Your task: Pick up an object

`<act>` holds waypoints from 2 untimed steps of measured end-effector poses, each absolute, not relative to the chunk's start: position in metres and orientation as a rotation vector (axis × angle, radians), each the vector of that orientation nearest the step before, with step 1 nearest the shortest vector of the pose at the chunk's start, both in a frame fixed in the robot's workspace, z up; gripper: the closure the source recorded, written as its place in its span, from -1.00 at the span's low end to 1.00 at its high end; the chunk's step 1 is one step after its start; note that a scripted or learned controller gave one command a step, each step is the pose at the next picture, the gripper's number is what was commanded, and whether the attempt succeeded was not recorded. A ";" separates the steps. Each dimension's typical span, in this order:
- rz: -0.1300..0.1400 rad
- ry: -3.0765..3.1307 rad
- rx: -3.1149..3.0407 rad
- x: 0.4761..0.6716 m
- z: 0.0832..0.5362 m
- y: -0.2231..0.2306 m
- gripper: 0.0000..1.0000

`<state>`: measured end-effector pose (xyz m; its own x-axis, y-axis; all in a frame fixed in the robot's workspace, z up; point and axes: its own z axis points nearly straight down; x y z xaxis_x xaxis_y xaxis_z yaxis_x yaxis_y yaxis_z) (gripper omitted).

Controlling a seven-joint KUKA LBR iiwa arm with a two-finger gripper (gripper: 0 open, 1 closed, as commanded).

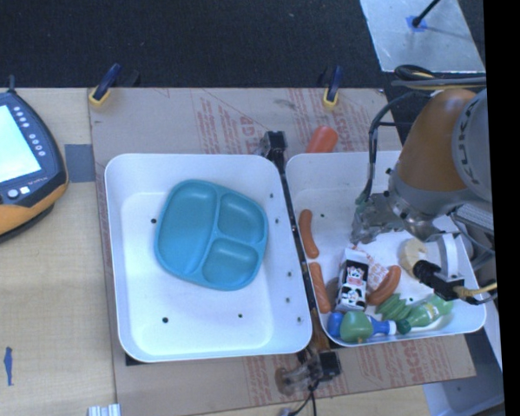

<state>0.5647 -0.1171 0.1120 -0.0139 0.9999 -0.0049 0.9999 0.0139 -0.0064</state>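
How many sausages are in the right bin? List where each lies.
3: one sausage near the left wall, one just below it, one right of the milk carton. The arm may hide more.

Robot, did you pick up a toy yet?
Not yet, it seems. The claw is down in the right bin, above the milk carton and sausages. No toy visibly sits in it. All toys lie in the bin. Grabbing and lifting remain.

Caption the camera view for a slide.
Arm over the right bin of toys; blue plate in the left bin.
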 end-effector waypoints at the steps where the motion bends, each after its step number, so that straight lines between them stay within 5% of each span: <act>1: 0.012 -2.236 -2.206 0.565 0.112 -0.117 -1.00; 2: 0.006 -2.226 -2.213 0.634 0.092 -0.094 -1.00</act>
